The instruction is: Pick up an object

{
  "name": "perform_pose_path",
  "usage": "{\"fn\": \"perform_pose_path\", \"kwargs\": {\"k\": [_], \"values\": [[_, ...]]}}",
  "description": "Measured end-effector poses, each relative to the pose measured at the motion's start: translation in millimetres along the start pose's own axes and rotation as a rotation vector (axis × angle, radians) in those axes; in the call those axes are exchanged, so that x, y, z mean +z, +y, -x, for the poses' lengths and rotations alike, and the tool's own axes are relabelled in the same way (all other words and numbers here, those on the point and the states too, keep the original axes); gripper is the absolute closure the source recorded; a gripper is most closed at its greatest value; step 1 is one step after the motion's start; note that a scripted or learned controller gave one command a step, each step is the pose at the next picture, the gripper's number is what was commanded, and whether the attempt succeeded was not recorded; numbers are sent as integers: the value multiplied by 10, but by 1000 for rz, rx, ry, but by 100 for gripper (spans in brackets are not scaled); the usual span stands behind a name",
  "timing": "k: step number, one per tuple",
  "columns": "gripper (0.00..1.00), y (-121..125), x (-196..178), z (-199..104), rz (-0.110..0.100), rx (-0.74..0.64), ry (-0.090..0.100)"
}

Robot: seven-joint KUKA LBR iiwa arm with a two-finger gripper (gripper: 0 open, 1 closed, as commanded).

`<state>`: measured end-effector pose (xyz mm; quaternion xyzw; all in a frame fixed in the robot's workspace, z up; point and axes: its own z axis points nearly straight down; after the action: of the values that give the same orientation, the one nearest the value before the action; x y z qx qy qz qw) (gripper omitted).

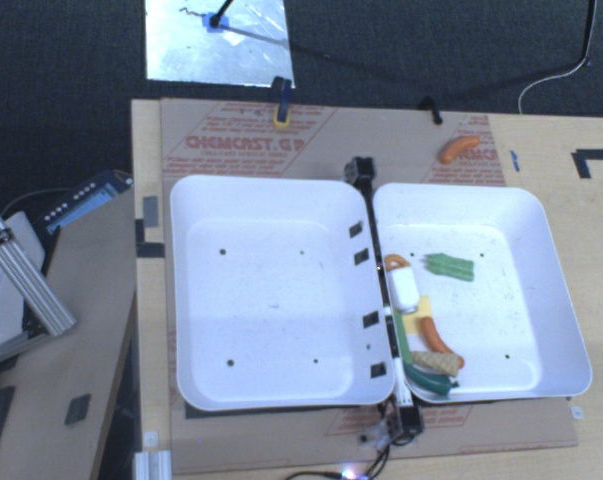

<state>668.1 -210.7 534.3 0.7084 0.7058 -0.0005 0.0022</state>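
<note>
1. Here, two white bins are seen side by side on a cardboard sheet (311, 138) printed with red lettering, which lies on the desk (91, 298).
2. The left bin (271, 298) is marked by a few dark dots on its floor.
3. The objects to be picked are gathered in the right bin (506, 318), most of them along its left wall.
4. A green ridged piece (449, 266) is placed near the middle of that bin, apart from the rest.
5. A white block (404, 288) is set against the left wall, with a small orange piece (394, 262) just above it in the view.
6. Below the white block a yellow piece (417, 314) is found, and an orange sausage-shaped item (437, 337) is laid touching it at a slant.
7. At the near left corner a tan cob-like item (436, 361) is stacked on a dark green item (427, 381) (which of the two is on top cannot be told for certain).
8. Another orange item (459, 149) is left outside the bins, on the cardboard beyond the right bin's far edge.
9. Black clips (361, 257) are fixed along the seam where the bins meet.
10. A yellow and blue clamp (281, 103) is fastened at the far edge of the cardboard, and a shiny sheet (219, 26) is spread on the dark floor beyond it.
</note>
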Motion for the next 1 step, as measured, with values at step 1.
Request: {"fn": "perform_pose_path", "kwargs": {"k": [1], "values": [[100,-1,1208,-473,-12,-11,8]]}}
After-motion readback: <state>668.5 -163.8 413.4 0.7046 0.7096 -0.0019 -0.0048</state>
